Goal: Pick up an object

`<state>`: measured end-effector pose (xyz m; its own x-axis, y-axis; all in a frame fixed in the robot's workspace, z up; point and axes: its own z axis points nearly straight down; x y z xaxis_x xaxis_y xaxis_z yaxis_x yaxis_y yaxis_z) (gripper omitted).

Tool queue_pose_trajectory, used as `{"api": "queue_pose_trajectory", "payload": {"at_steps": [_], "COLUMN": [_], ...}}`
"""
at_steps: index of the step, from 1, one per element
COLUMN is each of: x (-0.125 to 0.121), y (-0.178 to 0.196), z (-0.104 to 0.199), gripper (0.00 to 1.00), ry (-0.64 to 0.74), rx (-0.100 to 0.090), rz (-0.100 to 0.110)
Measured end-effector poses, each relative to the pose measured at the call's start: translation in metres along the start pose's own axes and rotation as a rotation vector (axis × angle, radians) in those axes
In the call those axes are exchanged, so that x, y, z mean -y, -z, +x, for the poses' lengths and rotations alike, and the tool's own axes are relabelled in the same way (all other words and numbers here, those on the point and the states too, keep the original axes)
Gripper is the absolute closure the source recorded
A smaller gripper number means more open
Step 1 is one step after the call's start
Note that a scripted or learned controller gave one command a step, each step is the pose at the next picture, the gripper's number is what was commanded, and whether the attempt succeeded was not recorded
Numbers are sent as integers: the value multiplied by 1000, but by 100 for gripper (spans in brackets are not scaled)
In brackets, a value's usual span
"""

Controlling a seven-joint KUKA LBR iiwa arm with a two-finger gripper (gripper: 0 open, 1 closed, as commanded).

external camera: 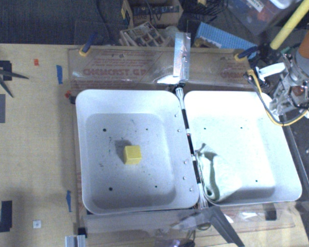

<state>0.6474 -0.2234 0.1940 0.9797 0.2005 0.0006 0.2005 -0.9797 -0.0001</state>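
Observation:
A small yellow block [133, 154] lies near the middle of the left bin [92, 112]. In the right bin [257, 138], close to its front left corner, sits a limp grey-green object [211, 176], long and curved. My gripper [281, 100] hangs over the right bin's far right rim, well away from both objects. Cables and the wrist housing crowd around it. Nothing is visibly held.
A yellow cable [278, 118] loops from the wrist over the right bin's edge. A ridge [188, 138] with bolts divides the two bins. A clear plastic wall [144, 68] stands behind them, with clutter beyond. The wooden bench [31, 138] extends to the left.

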Motion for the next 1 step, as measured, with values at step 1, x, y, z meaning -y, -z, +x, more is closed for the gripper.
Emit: {"api": "queue_pose_trajectory", "payload": {"at_steps": [1], "x": [9], "y": [-3], "z": [-44], "gripper": [100], "ry": [8], "rx": [2], "rz": [3]}}
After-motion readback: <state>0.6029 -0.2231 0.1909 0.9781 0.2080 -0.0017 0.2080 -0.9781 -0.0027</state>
